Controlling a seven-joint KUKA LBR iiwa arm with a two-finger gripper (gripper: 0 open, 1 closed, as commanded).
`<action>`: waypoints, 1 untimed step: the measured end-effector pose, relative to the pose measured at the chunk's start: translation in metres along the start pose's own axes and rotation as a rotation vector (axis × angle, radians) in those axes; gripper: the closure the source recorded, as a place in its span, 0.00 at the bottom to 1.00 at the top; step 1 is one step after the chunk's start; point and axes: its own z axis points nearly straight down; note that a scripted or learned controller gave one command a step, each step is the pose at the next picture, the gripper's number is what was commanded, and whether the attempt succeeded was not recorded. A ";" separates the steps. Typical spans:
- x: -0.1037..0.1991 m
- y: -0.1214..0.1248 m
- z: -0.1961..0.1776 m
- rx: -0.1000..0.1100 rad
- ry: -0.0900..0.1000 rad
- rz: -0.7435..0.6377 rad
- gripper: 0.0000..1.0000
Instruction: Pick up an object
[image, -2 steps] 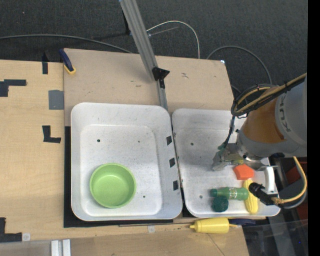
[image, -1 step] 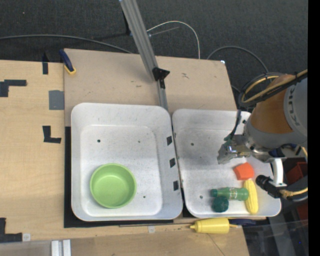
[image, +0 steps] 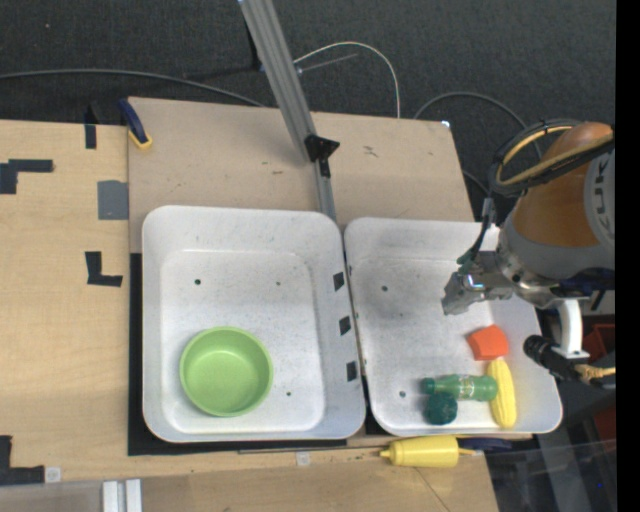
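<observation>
In the right bin lie an orange block, a yellow banana-shaped toy, a green bottle on its side and a small dark teal piece. My gripper hangs over the bin's right part, just up and left of the orange block. Nothing shows between its fingers. The arm's grey and orange body covers the bin's right edge.
A green bowl sits at the front of the left bin. A yellow mustard-like bottle lies on the bench in front of the right bin. A metal pole slants across the back. Cables run behind.
</observation>
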 end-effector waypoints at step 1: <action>0.000 0.001 -0.031 0.001 0.000 0.001 1.00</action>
